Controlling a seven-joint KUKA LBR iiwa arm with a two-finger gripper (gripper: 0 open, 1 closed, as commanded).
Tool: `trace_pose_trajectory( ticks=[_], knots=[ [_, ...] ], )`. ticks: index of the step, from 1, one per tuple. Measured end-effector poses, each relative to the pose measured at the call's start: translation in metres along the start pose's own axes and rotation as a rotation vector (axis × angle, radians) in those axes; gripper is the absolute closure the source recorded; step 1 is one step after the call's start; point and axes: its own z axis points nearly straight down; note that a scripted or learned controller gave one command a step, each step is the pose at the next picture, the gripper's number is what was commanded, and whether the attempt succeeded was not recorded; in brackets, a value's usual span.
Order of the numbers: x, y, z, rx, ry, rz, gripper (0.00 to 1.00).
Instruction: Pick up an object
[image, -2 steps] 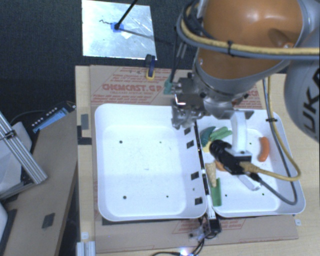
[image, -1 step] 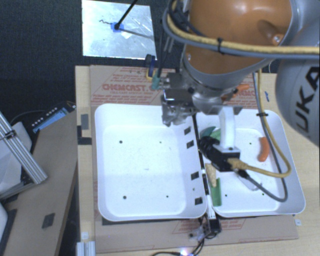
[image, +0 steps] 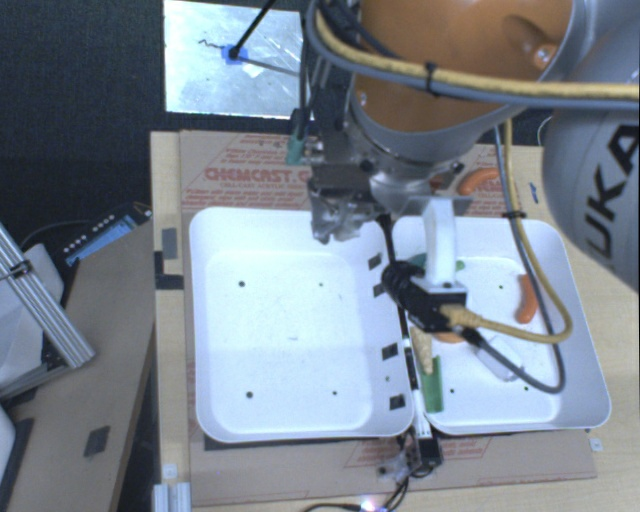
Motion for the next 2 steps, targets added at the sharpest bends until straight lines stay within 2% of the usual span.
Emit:
trace_pose_trajectory(
  ticks=[1,2],
  knots=[
    [0.015,0.023,-0.019,-0.002,0.000,-0.001,1.00],
    [0.019,-0.002,-0.047,0.001,0.000,0.001,1.00]
  ],
)
